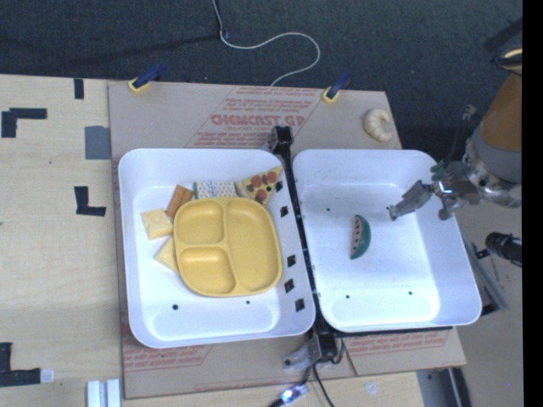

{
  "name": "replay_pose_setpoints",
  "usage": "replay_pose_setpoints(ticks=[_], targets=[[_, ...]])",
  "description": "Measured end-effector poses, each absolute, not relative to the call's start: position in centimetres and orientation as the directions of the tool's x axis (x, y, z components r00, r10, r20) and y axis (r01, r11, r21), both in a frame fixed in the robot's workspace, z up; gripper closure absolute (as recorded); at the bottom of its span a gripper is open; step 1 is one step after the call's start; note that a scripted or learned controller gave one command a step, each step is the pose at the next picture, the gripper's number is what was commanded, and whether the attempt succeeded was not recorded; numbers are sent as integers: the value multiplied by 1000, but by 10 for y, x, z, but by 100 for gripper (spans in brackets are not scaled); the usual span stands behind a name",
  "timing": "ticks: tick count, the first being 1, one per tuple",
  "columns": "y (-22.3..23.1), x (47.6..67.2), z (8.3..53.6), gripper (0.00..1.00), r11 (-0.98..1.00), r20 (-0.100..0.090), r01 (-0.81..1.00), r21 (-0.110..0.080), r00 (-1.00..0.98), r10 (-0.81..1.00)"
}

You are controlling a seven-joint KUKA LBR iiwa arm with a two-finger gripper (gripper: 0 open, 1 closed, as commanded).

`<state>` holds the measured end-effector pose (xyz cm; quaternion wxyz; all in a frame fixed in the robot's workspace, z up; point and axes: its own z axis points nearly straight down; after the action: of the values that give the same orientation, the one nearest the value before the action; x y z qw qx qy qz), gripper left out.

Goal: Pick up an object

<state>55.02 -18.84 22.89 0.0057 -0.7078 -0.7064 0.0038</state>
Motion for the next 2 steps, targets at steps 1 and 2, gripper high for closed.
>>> replay_pose_setpoints(ticks=[1,2], targets=[[-188,553,235,0,1,0,1000,-2,-1,1000],[-187,560,174,0,2,1,1000,-7,-2,1000]])
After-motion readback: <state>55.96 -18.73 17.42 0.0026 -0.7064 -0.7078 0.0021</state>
